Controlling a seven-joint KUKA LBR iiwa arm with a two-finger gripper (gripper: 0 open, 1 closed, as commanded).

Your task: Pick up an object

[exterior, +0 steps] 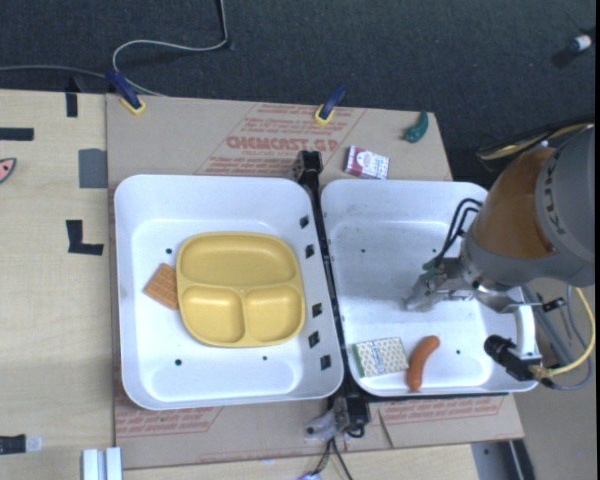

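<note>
We see the arm [535,218] reaching in from the right over the right bin [400,200], its end effector [427,294] low near the middle of that bin's floor. We cannot tell how it is set, and nothing shows in its grip.

Along the near edge of the right bin lie two things: an orange sausage-shaped toy [421,361], tilted, and just left of it a small flat packet with a green speckled face [379,355], close to the bin's near left corner. Both lie apart from the end effector.

In the left bin [140,268] a yellow divided plate [242,288] sits near the middle, and a tan cracker-like square [163,286] pokes out from under its left edge.

On the desk, beyond the far edge of the bins, we see a small red and white carton [366,163] on the cardboard sheet [270,143], and a teal object [416,127] near that sheet's far right corner.
</note>
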